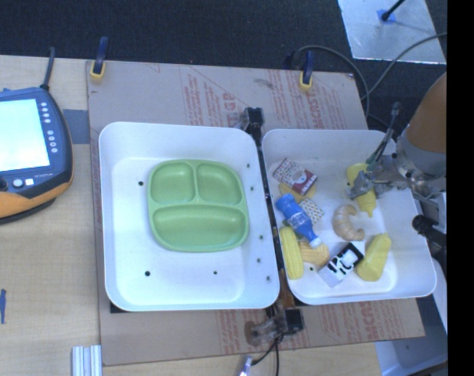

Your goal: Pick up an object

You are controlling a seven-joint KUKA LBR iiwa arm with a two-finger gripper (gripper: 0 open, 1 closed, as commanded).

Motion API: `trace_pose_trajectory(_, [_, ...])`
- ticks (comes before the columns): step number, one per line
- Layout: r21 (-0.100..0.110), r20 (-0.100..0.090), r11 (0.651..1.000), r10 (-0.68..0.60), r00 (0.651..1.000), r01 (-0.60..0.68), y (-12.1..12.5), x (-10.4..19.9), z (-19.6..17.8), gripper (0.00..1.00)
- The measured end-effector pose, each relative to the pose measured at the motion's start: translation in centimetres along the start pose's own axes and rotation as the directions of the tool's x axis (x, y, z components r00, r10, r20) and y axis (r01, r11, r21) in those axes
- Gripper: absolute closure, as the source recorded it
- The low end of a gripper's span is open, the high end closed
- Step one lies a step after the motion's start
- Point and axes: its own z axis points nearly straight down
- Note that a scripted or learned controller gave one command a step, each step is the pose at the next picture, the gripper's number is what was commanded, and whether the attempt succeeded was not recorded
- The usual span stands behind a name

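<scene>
- Claw (367, 180) of the grey arm (425, 143) hangs at the right bin's upper right corner, right over a yellow toy piece (360, 186); whether it is apart or together, or clamped on that piece, cannot be told from this slanted view.
- Table (33, 288): light wood, covered under the bins by a sheet of cardboard (197, 92) pinned at its far edge with two yellow clamps, presumably so that the bins cannot slide.
- Left bin (119, 272): shallow and white, bearing a green divided plate (197, 204) near its middle, well apart from the arm.
- Right bin (323, 143): holds the candidate objects, crowded toward its near left side, which probably makes the yellow piece under the claw the easiest pick.
- Teach pendant (21, 151): lies on the table at the far left, its screen lit.
- Small objects, roughly in order of size: an ear of toy corn (290, 253), a yellow fruit-like toy (375, 257), a blue bottle (295, 216), a tan croissant-like piece (348, 222), a red-and-white packet (295, 177), a black-and-white block (343, 262).
- Room: dark carpet (182, 14) beyond the table.
</scene>
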Motion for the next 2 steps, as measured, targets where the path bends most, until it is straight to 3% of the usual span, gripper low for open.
trace_pose_trajectory(1, [-0.004,-0.004,1.000,0.004,1.000,-0.004,3.7,6.9,-14.3,1.00])
trace_pose_trajectory(2, [0.002,-0.003,1.000,0.003,1.000,-0.003,1.3,12.4,-12.4,1.00])
